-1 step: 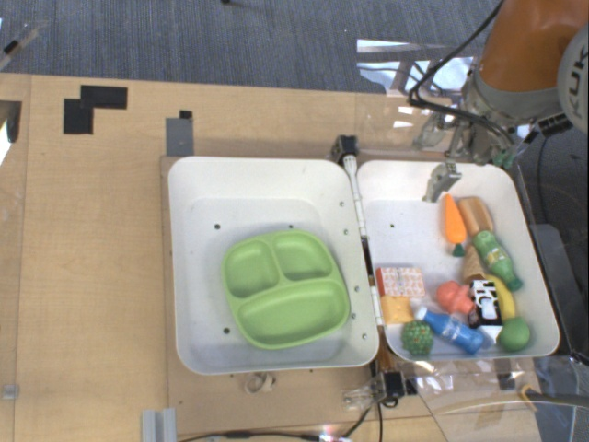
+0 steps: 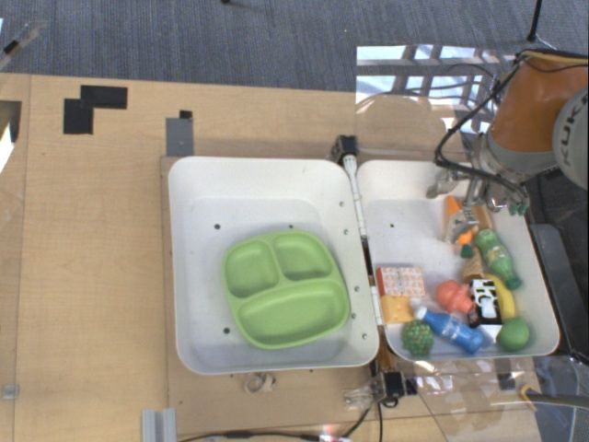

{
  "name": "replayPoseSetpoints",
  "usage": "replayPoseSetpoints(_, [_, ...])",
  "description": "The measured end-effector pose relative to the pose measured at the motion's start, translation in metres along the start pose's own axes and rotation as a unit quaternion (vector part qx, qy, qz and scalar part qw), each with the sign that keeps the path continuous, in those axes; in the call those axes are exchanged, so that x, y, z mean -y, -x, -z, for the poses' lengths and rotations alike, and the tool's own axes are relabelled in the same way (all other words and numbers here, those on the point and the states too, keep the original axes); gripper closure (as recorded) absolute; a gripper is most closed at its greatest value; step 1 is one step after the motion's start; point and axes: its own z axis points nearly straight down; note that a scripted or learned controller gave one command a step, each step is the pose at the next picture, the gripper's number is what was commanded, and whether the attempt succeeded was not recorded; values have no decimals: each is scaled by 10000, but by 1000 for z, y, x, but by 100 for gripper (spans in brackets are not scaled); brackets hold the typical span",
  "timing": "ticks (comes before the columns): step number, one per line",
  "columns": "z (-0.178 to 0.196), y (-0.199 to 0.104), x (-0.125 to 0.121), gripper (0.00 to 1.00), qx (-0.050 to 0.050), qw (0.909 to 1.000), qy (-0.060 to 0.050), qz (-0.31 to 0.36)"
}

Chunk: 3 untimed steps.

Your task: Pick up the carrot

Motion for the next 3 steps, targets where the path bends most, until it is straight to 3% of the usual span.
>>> replayPoseSetpoints(1, [16,6,-2,100,110,9999,-23,21])
replayPoseSetpoints(2, [92,3,10,100,93,9960,-4,-890])
replayPoseSetpoints(3, [88,2,9,0,63,9961,4,-885])
